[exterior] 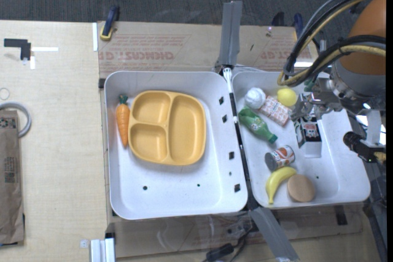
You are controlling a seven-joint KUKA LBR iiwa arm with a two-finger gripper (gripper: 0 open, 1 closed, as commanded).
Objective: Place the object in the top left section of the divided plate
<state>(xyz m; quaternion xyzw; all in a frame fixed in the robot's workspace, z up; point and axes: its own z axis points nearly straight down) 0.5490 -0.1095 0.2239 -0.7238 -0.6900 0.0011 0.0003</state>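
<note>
Yellow Divided Plate in Left Bin, Gripper over Right Bin

1. Left bin (123, 193)
- The yellow divided plate (169, 127) lies flat near the middle of the floor of this bin.
- The plate has two small sections on its left side and one long section on its right side. The top left section (152, 108) is the small one farther from the camera.
- An orange carrot (123, 123) with a green tip lies just beside the left rim of the plate, lengthwise along it, on the bin floor.

2. Right bin (344, 190)
- A white ball (255, 96) and a yellow lemon (286, 96) lie near the far wall.
- A pink and white packet (274, 110) lies between them, slightly nearer the camera.
- A green bottle (256, 124) lies on its side, tilted, near the left wall.
- A small can (280, 157) lies on its side below the bottle.
- A banana (277, 181) and a round tan disc (301, 188) lie side by side near the front wall, touching or nearly so.

3. Arm
- The gripper (305, 112) is over the right bin, just to the right of the packet and the lemon.
- Whether the claw is released or clenched cannot be told from this view.

4. Task object
- Which item is the task object cannot be told. Each listed item lies on a bin floor, outside the plate
</note>
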